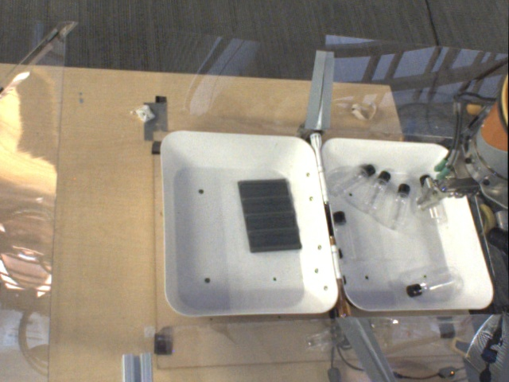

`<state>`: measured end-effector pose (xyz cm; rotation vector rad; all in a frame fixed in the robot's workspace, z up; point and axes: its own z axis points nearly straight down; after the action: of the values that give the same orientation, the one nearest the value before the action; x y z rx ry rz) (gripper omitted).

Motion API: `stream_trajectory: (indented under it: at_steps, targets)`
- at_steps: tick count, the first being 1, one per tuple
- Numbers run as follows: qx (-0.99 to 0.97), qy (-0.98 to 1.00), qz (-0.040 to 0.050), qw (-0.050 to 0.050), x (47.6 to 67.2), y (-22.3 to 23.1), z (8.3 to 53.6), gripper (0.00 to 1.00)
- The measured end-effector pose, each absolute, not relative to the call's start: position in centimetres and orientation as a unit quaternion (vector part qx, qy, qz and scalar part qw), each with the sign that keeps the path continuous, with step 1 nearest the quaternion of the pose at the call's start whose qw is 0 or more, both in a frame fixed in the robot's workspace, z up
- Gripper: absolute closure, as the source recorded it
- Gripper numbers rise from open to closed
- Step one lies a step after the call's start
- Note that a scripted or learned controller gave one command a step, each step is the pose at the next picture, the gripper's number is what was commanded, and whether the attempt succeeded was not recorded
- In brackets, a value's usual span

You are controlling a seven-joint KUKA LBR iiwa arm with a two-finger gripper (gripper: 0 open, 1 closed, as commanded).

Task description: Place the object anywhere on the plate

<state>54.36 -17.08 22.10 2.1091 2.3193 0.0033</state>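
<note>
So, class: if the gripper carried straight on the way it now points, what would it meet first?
Probably the clear vials lying just ahead of the gripper in the right bin, though depth is hard to judge.

Arm [495,134] is running off the right edge; only its wrist end is showing. Gripper [433,188] is blurring into clear vials [380,197] in the right bin [398,293]; finger state is not resolving. Vial bodies are fading against the white; count is uncertain. Desk [95,213] is passing off the left and bottom edges.
</note>
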Motion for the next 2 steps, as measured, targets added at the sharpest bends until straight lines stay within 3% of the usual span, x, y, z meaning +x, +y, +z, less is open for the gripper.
stream_trajectory:
  at_steps: [1,2]
  targets:
    - [0.654,0.757,0.0009,0.001,57.7,-15.0,14.9,1.00]
    - [0.720,0.694,0.0021,0.002,60.9,-8.7,9.5,1.00]
